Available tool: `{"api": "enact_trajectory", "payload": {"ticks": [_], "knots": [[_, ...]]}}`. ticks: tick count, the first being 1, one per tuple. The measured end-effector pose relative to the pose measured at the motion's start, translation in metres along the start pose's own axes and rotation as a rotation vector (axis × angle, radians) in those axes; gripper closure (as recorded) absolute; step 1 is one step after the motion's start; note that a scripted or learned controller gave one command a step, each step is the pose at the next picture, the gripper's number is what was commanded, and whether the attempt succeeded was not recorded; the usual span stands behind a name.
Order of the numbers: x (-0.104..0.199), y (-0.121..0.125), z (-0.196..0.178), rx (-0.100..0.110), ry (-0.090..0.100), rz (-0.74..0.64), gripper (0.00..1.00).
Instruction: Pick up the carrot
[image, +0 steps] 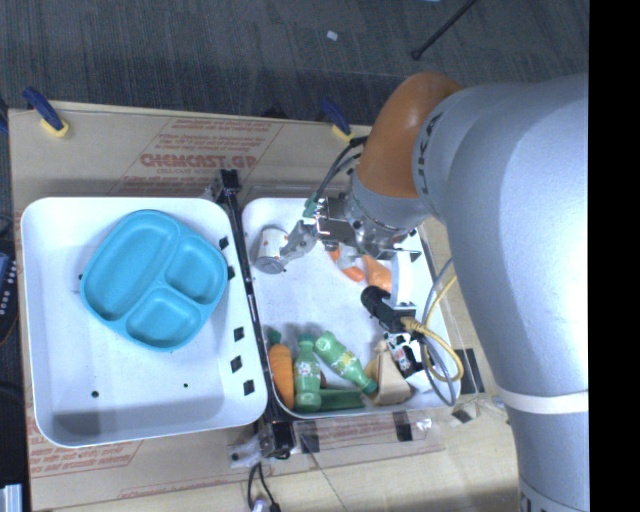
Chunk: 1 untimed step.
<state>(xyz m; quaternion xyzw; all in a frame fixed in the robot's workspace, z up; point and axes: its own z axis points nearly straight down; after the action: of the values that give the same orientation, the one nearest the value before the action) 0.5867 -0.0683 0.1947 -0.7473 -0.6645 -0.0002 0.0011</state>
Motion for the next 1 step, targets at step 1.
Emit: {"api": "enact_trajectory", "payload": {"ticks": [1], "knots": [[-0.0396,0.0459,-0.0065,0.003,-0.002,-0.058,0.00]]}}
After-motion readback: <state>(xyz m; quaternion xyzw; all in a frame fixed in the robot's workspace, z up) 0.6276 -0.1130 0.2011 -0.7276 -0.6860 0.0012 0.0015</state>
